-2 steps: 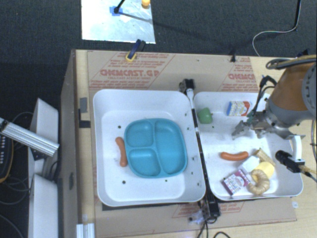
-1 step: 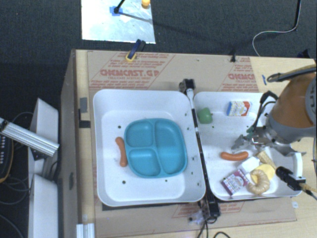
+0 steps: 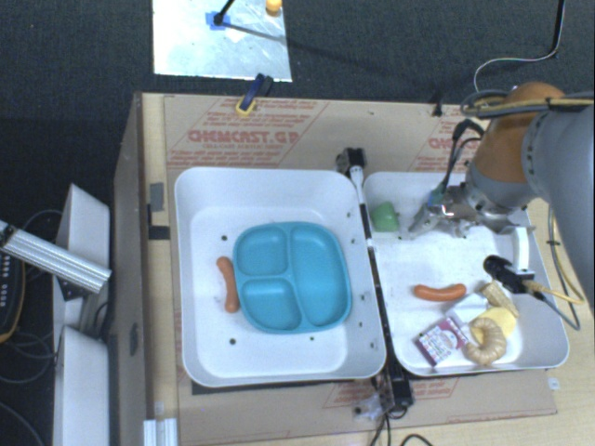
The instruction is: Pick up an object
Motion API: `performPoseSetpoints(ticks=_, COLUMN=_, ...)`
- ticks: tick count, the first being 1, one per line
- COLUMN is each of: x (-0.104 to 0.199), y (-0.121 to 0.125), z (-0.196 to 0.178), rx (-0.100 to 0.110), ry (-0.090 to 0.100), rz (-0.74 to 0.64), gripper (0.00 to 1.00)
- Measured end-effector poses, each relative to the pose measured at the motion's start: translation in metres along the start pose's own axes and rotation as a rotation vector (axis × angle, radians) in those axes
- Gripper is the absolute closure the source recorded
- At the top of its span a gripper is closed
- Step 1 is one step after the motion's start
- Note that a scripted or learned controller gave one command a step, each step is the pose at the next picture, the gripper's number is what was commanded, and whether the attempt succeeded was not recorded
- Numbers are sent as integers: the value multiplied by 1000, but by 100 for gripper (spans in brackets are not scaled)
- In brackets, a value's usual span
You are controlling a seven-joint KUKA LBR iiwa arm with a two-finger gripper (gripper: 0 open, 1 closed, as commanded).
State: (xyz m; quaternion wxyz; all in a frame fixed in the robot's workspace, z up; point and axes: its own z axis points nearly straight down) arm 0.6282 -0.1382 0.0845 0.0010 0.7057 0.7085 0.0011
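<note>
My gripper (image 3: 429,219) hangs over the back part of the right bin (image 3: 406,258), low and just right of a small green object (image 3: 384,216) by the bin's back left corner. Nothing shows in its grasp. An orange-red sausage (image 3: 439,293) lies in the middle of the right bin. Towards the front right are a red and white packet (image 3: 442,339), a tan curled pastry-like piece (image 3: 489,344) and a pale yellow piece (image 3: 498,320).
The left bin (image 3: 204,221) holds a blue divided plate (image 3: 291,277), with a second sausage (image 3: 227,284) left of it. The grey arm (image 3: 548,156) comes in from the right over the right bin's back corner. A divider rail (image 3: 366,240) runs between the bins.
</note>
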Motion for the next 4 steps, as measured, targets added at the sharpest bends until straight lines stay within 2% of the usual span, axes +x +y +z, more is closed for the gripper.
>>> performPoseSetpoints(ticks=1, x=-23, y=-45, z=-12, rx=1, ry=-2, rz=3, gripper=0)
performPoseSetpoints(ticks=2, x=-36, y=41, z=-6, rx=0, ry=-1, rz=0, gripper=0)
performPoseSetpoints(ticks=3, x=-36, y=42, z=-17, rx=-3, ry=-3, rz=-5, gripper=100)
performPoseSetpoints(ticks=4, x=32, y=41, z=-23, rx=0, ry=0, rz=-1, gripper=100)
